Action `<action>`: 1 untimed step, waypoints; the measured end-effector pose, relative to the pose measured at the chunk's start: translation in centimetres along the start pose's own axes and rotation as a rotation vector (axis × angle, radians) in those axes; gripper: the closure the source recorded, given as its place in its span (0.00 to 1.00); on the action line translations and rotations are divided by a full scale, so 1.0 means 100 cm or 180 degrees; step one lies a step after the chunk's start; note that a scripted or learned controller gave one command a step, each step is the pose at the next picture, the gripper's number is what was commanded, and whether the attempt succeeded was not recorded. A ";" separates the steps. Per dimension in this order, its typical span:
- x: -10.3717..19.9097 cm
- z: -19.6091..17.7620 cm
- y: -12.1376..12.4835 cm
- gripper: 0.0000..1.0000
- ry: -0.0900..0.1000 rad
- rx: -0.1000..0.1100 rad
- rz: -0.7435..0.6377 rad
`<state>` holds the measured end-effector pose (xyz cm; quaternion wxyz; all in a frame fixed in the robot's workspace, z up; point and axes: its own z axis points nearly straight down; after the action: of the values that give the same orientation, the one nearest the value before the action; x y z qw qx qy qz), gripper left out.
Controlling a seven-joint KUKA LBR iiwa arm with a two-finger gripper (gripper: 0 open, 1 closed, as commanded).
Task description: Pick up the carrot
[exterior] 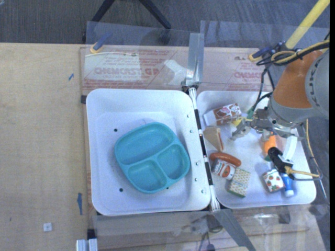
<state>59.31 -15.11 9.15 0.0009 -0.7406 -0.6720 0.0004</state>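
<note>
1 carrot, just right of the gripper, partly under the arm's wrist. Can't tell how the jaws stand. 2 white bins: right bin w/ approx 7 items; hot dog just below jaws. Left bin: 1 teal tray.

The arm covers the far right corner of the right bin, hides part of the carrot, and is cut off by the right edge.
</note>
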 end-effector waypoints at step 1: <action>-0.002 -0.007 0.000 1.00 -0.0001 0.0003 0.0015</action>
<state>59.28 -15.30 9.89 0.0012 -0.7421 -0.6702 0.0009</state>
